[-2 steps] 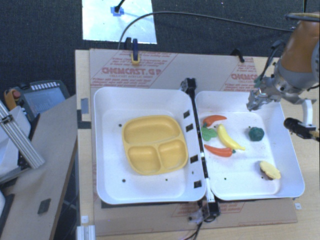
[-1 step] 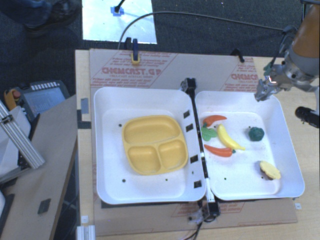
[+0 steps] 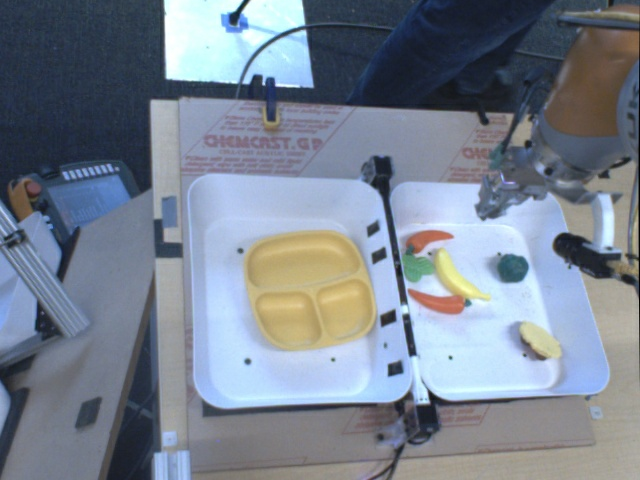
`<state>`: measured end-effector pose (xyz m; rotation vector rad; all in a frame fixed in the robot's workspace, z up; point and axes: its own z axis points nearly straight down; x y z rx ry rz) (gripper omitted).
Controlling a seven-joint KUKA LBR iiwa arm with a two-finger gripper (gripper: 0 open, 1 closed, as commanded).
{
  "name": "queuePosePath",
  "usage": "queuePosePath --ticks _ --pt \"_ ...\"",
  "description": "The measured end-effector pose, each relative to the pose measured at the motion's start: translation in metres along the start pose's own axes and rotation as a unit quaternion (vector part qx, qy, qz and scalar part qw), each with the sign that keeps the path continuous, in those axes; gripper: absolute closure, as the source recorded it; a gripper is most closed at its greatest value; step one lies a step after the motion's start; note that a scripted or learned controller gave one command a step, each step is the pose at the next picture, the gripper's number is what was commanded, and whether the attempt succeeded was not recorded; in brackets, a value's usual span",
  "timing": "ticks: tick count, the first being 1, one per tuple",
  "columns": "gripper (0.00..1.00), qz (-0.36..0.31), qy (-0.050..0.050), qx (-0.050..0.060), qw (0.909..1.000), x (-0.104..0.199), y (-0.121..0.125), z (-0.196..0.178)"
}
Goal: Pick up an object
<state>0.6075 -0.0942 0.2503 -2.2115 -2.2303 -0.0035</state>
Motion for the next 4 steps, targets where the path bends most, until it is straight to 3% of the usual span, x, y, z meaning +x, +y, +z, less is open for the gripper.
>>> queuePosePath --ticks 2,3,4 --pt "1.0 0.0 0.0 0.001 1.0 0.1 -0.028 0.028" --pt "1.0 -0.001 0.0 0.0 1.0 0.147 -0.035 0.031" --pt "1.0 -0.001 0.001 0.001 1.0 0.204 -0.058 0.021"
